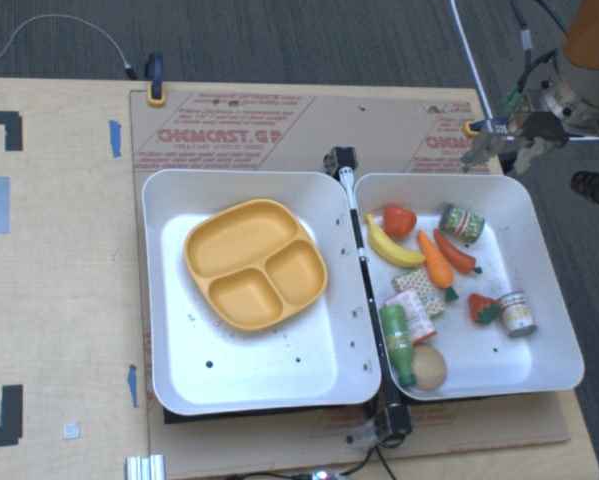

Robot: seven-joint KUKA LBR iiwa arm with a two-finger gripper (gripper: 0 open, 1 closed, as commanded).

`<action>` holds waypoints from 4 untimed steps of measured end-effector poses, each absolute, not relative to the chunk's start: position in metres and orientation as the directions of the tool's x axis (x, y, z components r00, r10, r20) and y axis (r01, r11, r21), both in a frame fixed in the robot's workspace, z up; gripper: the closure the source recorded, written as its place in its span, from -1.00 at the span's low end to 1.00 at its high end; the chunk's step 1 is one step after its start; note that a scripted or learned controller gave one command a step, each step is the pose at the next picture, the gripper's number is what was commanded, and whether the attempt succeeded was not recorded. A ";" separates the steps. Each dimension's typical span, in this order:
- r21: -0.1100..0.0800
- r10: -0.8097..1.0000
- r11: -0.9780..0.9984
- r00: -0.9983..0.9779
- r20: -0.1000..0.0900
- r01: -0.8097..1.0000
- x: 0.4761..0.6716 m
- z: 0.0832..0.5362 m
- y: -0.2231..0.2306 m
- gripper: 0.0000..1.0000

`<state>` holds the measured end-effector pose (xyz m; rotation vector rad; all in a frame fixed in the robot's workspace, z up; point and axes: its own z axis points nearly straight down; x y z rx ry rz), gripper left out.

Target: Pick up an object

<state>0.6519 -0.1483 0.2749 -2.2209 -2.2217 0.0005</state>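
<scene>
Claw (500,154) is hanging at the upper right of the frame, just past the far rim of the right bin (554,298), and its fingers look spread apart with nothing between them. All the stuff to grab sits in that right bin: a banana (393,248), a tomato (399,220), a carrot (435,259), a small can (462,224) near the top, another can (516,314) lower right. The left bin (169,298) has a yellow divided plate (255,263).
</scene>
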 end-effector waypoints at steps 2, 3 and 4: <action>0.009 1.000 0.001 -0.001 -0.004 1.000 0.635 0.089 -0.102 -1.00; 0.016 1.000 -0.001 0.002 -0.009 1.000 0.637 0.101 -0.104 1.00; 0.008 1.000 -0.001 0.001 -0.006 1.000 0.573 0.090 -0.195 1.00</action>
